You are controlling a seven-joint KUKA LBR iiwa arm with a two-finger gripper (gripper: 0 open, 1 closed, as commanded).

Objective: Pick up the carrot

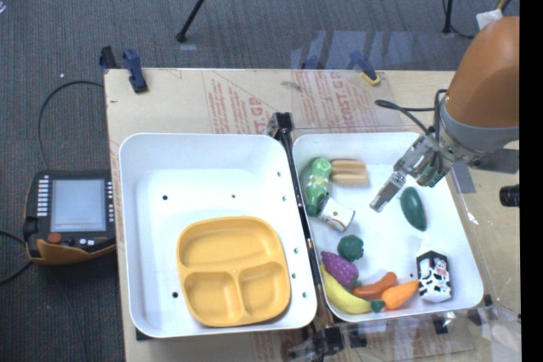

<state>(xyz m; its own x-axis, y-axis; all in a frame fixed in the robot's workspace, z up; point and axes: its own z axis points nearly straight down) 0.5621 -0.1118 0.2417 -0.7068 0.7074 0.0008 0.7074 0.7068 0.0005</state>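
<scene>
The carrot is orange with a small green top and lies flat near the front edge of the right bin. It lies between a red-orange sausage-shaped toy and a cow-print carton. My gripper hangs over the middle of the right bin, well behind the carrot. It is open, with nothing between its fingers. One finger points down to the left. A dark green oval toy lies just beside the gripper.
The right bin also holds a banana, purple grapes, broccoli, a green vegetable, a bun and a small white box. A yellow divided plate sits in the left bin.
</scene>
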